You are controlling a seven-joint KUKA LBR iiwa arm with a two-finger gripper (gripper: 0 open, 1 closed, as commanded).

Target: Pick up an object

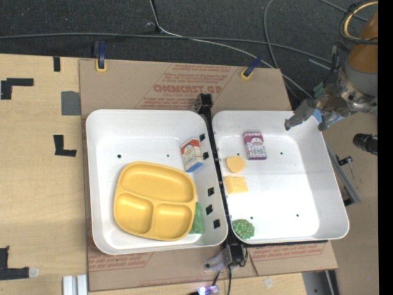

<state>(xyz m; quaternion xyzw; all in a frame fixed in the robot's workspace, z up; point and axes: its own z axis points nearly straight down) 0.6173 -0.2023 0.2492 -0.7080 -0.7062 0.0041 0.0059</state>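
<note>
White bins, two, side by side on the surface (37,165). Pincer (305,117) hangs over the upper right rim of the right bin (307,183), with nothing between its fingers; open or shut, cannot tell. Task judged barely begun: reach, grasp and lift all remain. Likeliest target is the purple box (254,145), lying flat in the upper left of the right bin, long axis running near to far, slightly tilted. Just beside it, toward the near side, a yellow round piece (235,164) and a yellow square piece (236,184).
</note>
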